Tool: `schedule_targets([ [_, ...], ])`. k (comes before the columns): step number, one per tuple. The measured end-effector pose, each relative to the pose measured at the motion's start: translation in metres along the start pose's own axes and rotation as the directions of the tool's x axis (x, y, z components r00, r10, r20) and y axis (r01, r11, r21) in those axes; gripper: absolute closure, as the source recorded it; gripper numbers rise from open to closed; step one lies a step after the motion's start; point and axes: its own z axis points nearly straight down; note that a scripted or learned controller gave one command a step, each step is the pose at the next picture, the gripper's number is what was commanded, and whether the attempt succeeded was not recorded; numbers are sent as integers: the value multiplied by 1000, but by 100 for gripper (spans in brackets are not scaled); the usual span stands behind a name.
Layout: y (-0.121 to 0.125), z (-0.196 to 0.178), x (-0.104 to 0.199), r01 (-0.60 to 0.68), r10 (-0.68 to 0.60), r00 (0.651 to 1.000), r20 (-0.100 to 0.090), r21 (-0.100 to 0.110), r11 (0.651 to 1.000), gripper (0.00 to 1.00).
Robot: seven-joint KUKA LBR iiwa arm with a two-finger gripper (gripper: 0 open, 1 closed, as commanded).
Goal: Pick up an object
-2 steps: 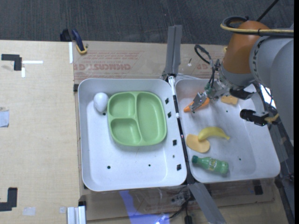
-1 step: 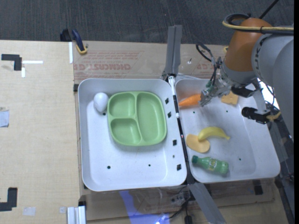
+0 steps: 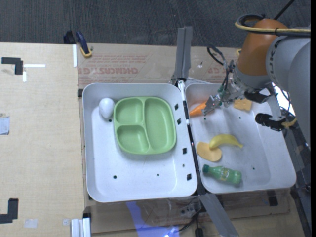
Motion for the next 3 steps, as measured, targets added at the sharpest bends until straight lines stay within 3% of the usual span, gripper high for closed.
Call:
schedule_targets([
  [1, -98, 16, 10, 246, -246, 969, 5, -10, 969, 0],
  [2, -98, 6, 9, 242, -242, 970, 6, -12, 970, 100],
  [3, -107, 16, -5, 214, -214, 977, 5, -11, 977, 100],
])
